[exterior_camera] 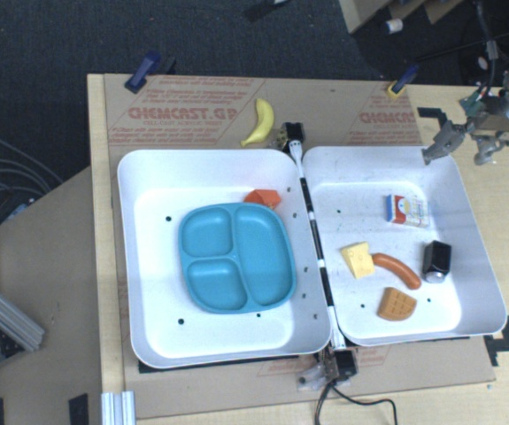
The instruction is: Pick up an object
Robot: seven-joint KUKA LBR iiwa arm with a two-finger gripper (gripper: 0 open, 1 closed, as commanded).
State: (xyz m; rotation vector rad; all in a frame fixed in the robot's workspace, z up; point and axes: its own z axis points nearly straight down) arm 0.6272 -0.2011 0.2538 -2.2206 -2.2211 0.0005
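Single fixed camera, mounted above the bench, looking down at a slant. Far enough back to frame both white bins: left bin, right bin, plus dark floor beyond. Arm side at frame right.

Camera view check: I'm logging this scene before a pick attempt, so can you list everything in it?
Bins: two, white, side by side on the bench.
Divided plate: one, blue, left bin.
Orange piece: one, left bin, behind the plate.
Carton: one, white, red and blue, right bin, far side.
Cheese wedge: one, yellow, right bin.
Sausage: one, orange-red, beside the cheese wedge.
Black block: one, right bin.
Waffle piece: one, tan, right bin, near side.
Banana: one, yellow, bench behind the bins.
Claw: one, grey, open, above the right bin's far right corner.
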